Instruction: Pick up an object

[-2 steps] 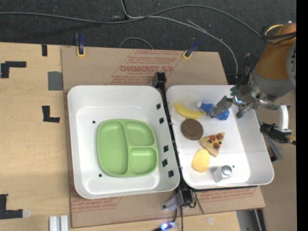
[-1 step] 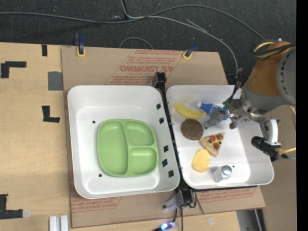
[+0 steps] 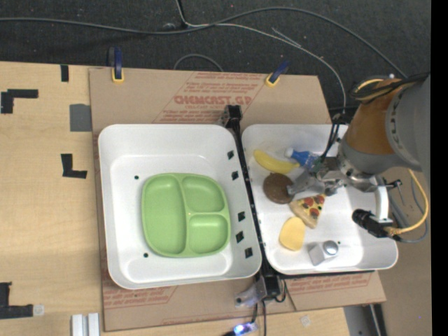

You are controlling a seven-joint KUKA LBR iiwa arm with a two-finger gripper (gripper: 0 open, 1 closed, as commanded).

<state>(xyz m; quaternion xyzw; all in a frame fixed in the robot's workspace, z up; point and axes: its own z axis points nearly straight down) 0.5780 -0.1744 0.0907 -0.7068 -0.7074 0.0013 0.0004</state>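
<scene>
The right bin [image 3: 364,261] holds a yellow banana [image 3: 273,162], a brown round cookie [image 3: 277,188], a pizza slice [image 3: 310,208], a pale yellow lump [image 3: 292,234], a small grey block [image 3: 320,251] and a blue-and-white item [image 3: 302,157]. My gripper [image 3: 313,178] reaches in from the right and hangs low over the middle of that bin, between the blue item, the cookie and the pizza slice. I see nothing clearly held between its parts.
The left bin [image 3: 112,159] holds a green divided plate [image 3: 185,213]. A black divider [image 3: 241,180] runs between the bins. Cables [image 3: 210,19] trail across the dark floor behind, and the arm's orange band [image 3: 367,121] stands over the right bin's far right edge.
</scene>
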